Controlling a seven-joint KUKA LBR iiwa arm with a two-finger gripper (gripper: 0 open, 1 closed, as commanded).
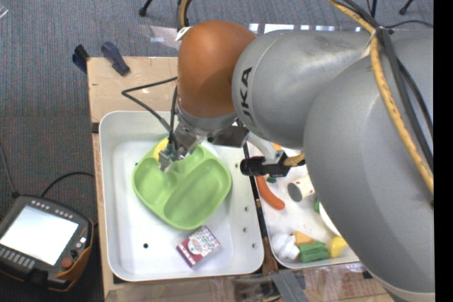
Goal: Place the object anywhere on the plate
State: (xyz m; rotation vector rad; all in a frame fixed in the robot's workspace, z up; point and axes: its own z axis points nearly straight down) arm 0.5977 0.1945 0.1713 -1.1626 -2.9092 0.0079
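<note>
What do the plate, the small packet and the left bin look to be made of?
Plate: likely moulded plastic, light green, smooth, with a soft sheen and raised dividers.
Packet: probably printed card or foil wrap, with a red and white pattern and flat faces; too small to tell which.
Left bin: white, smooth, rounded corners; looks like plastic, though painted metal can't be ruled out.

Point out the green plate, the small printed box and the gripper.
green plate (191, 191): camera view, on its bare larger compartment.
small printed box (199, 245): camera view, on its top face.
gripper (168, 163): camera view, at its fingertips over the plate's rim.
</note>
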